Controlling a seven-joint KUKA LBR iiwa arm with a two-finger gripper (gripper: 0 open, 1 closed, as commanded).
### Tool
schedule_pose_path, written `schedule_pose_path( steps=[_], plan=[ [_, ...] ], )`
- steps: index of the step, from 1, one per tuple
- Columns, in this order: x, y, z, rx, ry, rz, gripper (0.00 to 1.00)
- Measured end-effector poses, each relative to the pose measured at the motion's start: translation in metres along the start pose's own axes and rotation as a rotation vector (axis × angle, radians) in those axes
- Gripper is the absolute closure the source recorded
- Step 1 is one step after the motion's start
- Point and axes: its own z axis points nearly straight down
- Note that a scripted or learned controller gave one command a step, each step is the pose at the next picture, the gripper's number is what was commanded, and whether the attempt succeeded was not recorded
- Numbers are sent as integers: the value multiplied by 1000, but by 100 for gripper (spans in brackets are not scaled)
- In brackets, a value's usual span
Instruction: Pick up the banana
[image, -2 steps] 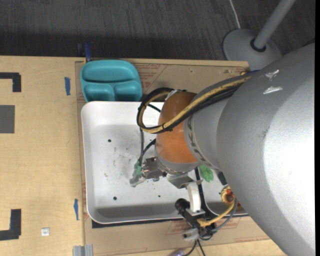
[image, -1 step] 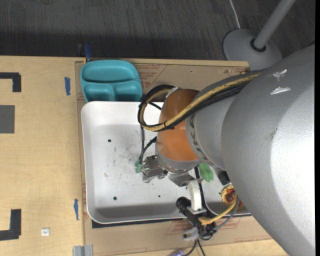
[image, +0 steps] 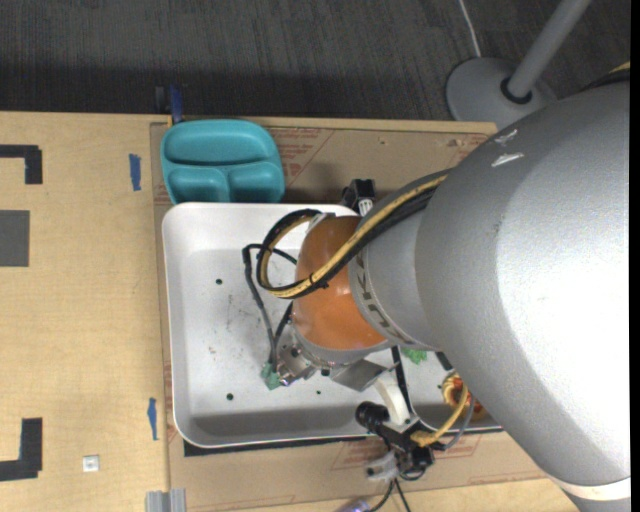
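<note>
My arm hangs low over the white bin with my jaws down near its floor to hunt for the banana, but my arm covers them, so I cannot tell if they are apart or together, or where the banana lies.

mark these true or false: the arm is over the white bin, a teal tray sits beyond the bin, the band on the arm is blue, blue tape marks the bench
1. The arm is over the white bin. True.
2. A teal tray sits beyond the bin. True.
3. The band on the arm is blue. False: it is orange.
4. Blue tape marks the bench. True.
5. The bench is green. False: it is tan.
</note>
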Motion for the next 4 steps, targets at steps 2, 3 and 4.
schedule_pose_path(
  steps=[2,3,4],
  plan=[
    [43,25,1,-4,-5,871,100],
    [44,25,2,-2,-4,872,0],
    [44,25,2,-2,-4,872,0]
  ],
)
